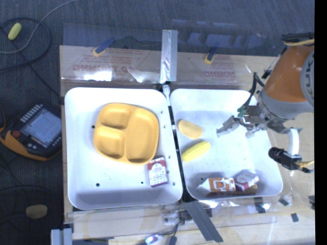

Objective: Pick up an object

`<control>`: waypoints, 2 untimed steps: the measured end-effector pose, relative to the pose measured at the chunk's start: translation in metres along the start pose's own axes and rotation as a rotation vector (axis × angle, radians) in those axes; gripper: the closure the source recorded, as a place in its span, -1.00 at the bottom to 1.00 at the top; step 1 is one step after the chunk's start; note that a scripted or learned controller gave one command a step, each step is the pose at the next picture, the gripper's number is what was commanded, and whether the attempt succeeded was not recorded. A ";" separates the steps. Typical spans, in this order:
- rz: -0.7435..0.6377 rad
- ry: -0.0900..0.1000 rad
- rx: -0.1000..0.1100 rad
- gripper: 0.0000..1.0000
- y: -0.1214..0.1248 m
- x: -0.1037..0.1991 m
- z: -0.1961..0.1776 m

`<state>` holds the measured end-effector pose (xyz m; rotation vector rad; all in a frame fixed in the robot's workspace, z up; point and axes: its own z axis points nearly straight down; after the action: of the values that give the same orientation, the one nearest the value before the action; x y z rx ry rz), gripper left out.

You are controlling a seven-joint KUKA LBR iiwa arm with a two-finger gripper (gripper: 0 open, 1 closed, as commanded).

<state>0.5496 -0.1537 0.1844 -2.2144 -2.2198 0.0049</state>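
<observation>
The gripper (229, 126) hangs over the right bin (265, 98), reaching in from the right with nothing between its parts; whether it is spread or closed cannot be told from this angle. Just to its left lies a pale yellow oval piece (190, 129), its long axis running roughly left to right with a slight downward tilt toward the right. Below that, a yellow corn cob (196, 150) lies slanted, its long axis rising from lower left to upper right, well apart from the gripper. Along the bin's near wall sits an orange and white packet (221, 185), lying lengthwise left to right, touching a small red and white box (247, 179) on its right; their print is too small to read. In the left bin (76, 137) a yellow divided plate (126, 131) rests near the middle, and a red and white carton (158, 171) stands beside its lower right edge, its label unreadable. Both bins sit on the counter (122, 60).
</observation>
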 end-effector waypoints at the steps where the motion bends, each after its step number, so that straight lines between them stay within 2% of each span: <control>1: -0.122 -0.006 -0.013 -1.00 0.017 0.027 0.095; 2: -0.267 -0.012 -0.024 -1.00 -0.019 0.049 0.094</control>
<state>0.5297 -0.1050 0.0902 -1.9149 -2.5148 -0.0103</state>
